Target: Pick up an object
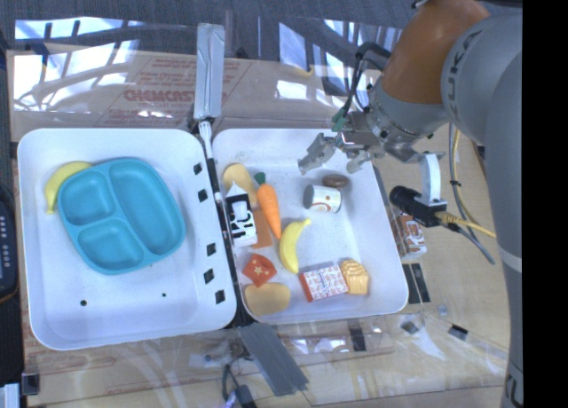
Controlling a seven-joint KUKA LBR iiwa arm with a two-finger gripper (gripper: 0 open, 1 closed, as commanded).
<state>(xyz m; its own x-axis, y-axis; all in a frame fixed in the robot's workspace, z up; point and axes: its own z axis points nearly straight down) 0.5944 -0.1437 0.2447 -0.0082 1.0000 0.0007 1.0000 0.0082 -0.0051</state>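
Gripper (335, 154) hangs over upper-centre of right bin (382, 260), fingers spread, nothing btwn them. Nearest candidate obj = small white cup (323, 199) on its side, just below gripper in frame, w/ a brown piece (334, 181) touching its upper edge; cup's long axis runs approx left-right, so a grasp prob. needs a short drop down-frame w/ fingers straddling across that axis. Banana (292, 245) and carrot (269, 209) lie farther lower left.
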